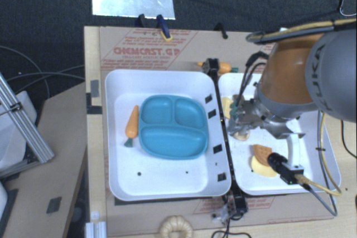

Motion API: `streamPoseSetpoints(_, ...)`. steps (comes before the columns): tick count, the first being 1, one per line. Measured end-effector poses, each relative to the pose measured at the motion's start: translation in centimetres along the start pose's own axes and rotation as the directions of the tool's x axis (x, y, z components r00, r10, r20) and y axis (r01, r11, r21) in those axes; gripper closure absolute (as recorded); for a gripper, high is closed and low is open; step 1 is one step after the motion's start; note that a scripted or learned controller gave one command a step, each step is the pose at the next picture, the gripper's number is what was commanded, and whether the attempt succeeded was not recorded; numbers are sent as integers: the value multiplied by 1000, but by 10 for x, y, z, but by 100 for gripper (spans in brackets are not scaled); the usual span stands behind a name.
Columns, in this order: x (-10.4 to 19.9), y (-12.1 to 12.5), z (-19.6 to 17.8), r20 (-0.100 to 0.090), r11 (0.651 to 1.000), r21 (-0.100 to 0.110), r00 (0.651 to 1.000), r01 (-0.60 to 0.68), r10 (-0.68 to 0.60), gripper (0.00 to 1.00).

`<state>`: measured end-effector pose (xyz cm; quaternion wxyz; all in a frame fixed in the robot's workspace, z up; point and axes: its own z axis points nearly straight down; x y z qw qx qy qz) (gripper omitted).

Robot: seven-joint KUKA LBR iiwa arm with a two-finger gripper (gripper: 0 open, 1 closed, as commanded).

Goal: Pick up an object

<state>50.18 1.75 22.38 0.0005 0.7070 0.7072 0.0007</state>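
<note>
The bench (111, 47) carries two shallow white bins side by side, resting on a brown cardboard sheet with red print. The left bin (120, 175) holds a blue divided plate (170, 126) near its centre, with three compartments facing up. An orange toy carrot (131, 122) lies just beside the plate's left edge, lengthwise, with its green stub toward the near side of the bin. The right bin (262, 189) lies under the arm (304, 78), which reaches in from the right and covers most of that bin's far half. The gripper (240, 120) is low over the left part of the right bin, close to the wall shared by the two bins. How far the gripper is open, and whether it has hold of anything, cannot be told from this view. A pale object (240, 134) sits directly under the gripper, mostly hidden. A brown-and-yellow food item (261, 158) lies toward the near side of the right bin, apart from the gripper. A small orange object (224, 68) lies outside the bins at the far end of the shared wall. A pale ring (176, 227) lies on the bench in front of the left bin.
</note>
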Motion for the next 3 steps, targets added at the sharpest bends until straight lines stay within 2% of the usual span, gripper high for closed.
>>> streamPoseSetpoints(1, 14, 1, -7, -1, 1000, 0, 1000, 6, -6, 100)
streamPoseSetpoints(2, 13, -9, 9, 0, 1000, 2, 1000, 1, -1, 100)
streamPoseSetpoints(3, 19, -5, -2, 0, 1000, 0, 1000, 5, -5, 100)
